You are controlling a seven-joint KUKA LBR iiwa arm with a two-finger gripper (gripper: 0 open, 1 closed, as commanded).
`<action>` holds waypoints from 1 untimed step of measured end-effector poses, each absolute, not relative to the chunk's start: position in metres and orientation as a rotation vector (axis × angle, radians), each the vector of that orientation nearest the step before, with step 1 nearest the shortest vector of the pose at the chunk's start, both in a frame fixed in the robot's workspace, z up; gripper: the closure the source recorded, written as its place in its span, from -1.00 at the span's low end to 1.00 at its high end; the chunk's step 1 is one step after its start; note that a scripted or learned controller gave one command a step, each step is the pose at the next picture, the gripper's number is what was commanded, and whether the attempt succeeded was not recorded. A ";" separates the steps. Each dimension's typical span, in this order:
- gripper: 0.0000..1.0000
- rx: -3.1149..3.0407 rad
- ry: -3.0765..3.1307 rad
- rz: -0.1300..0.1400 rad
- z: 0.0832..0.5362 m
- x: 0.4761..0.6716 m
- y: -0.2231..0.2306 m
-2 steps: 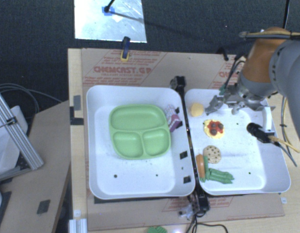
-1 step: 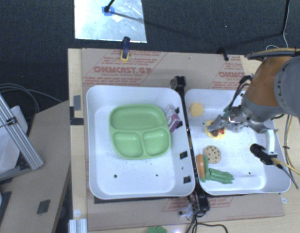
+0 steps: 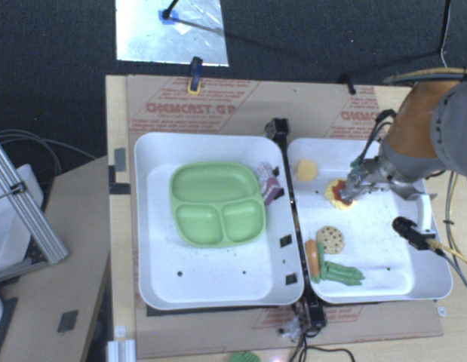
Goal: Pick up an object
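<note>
Your end effector [image 3: 354,185], grip unreadable, sits at the red-and-yellow toy [image 3: 339,196] right of centre; closing off-centre may knock it away.

Bare right bin [image 3: 373,232] floor, right of cookie [image 3: 331,238].

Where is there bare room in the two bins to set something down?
Left bin: wide bare strip along its near edge, below the green plate. Right bin: bare floor right of the cookie. Crowded: its left side, with cookie, carrot and green vegetable, and around the gripper.
</note>
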State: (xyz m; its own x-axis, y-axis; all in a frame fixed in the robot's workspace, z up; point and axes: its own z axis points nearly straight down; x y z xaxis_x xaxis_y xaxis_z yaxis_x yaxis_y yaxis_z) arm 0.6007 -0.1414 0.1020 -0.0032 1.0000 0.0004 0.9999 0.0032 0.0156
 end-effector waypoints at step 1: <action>-1.00 2.213 2.219 0.014 0.100 0.599 -0.141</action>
State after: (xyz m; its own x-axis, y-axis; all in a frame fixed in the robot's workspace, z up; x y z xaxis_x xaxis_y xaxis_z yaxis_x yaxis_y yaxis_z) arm 0.5993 -0.1415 0.1001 -0.0026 1.0000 0.0007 0.9999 0.0026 0.0117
